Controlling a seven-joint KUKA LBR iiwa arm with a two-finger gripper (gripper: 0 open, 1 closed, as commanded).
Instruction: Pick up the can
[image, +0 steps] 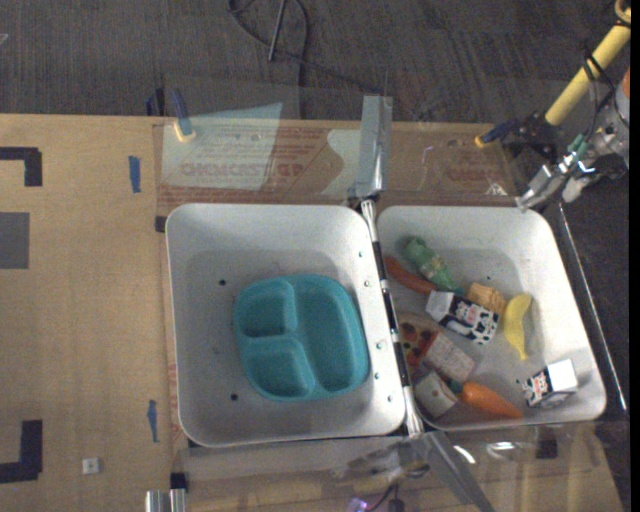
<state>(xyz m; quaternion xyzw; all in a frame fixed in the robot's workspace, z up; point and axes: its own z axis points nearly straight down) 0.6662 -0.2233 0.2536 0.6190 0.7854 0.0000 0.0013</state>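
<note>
Closest to the lens, at the lower edge of the frame, are the front rims of the two bins. The can (435, 393) sits just behind that rim, in the lower left corner of the right bin (585, 330), with its pale round end showing.

At the upper right of the frame the gripper (535, 190) hangs just outside the right bin's far right corner, well apart from the can. It is small and blurred, so whether it is open or closed cannot be told; nothing is seen held in it.

Moving outward from there, a banana (516, 325) lies by the right wall, with a black-and-white carton (465, 318) beside it and a green bottle (425, 258) further up. A small carton (550, 384) stands in the lower right corner. An orange carrot (490, 400) lies just right of the can, close to touching it.

Filling the middle left of the frame, the left bin (190, 330) holds a teal divided plate (300, 337).
</note>
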